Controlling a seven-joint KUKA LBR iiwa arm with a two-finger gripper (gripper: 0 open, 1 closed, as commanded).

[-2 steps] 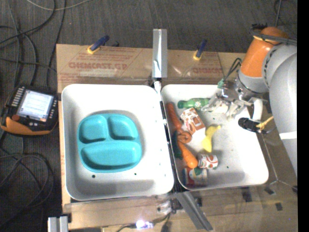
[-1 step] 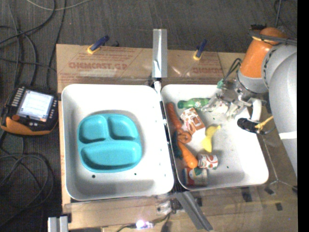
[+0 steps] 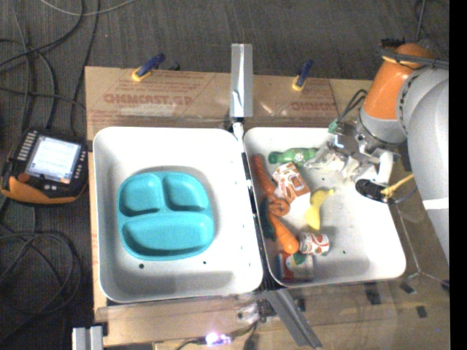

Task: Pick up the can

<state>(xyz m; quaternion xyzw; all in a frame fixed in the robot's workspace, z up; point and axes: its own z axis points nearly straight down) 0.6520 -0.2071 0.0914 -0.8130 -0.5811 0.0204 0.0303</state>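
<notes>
The can, red and white, lies on its side near the front of the right bin, beside an orange carrot. My gripper hangs over the back right part of that bin, above and to the right of the can and well apart from it. It is close to the cap end of a green bottle. Nothing shows as held by it.
The right bin also holds a yellow banana, an orange-and-white carton, a second carrot and a labelled item at the front wall. A teal divided plate lies in the left bin. A pendant sits far left.
</notes>
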